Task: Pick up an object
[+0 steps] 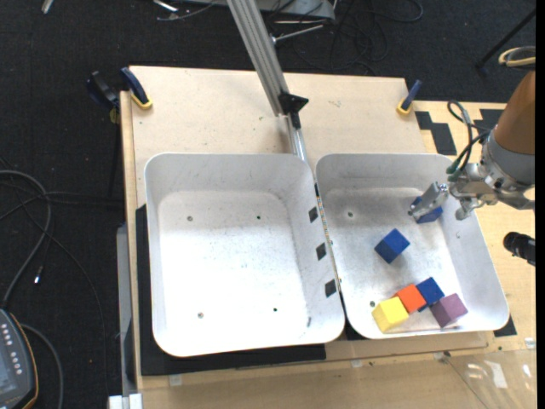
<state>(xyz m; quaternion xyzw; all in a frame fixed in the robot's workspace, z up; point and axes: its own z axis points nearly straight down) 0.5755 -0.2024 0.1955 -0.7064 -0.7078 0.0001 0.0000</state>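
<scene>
The counter (pixel 221 118) carries 2 shallow white bins side by side. The left bin (pixel 170 186) has only dark specks on its floor. The right bin (pixel 477 254) holds 5 small blocks.

The tool (pixel 428 204) reaches in from 3 o'clock and sits over the upper part of the right bin, near that bin's 1 o'clock corner. Its metal tips point toward 9 o'clock, and a bit of blue shows at them. Whether the tool is apart, together or clamped on something, I cannot tell. Behind it, the grey wrist and the orange band (pixel 519 118) rise at the far right.

A blue cube (pixel 392 246) lies alone near the middle of the right bin, at about 7 o'clock from the tool and apart from it. The other 4 blocks cluster at the bin's 5 o'clock corner: a yellow cube (pixel 391 313) at the 9 o'clock end, an orange cube (pixel 412 298) touching it, a small dark blue cube (pixel 430 290) just beside the orange one, and a purple cube (pixel 449 310) at the 3 o'clock end.

A slanted aluminium bar (pixel 255 41) runs from 12 o'clock down to the gap between the bins. Yellow-tipped clamps (pixel 136 90) grip the counter's back corners.
</scene>
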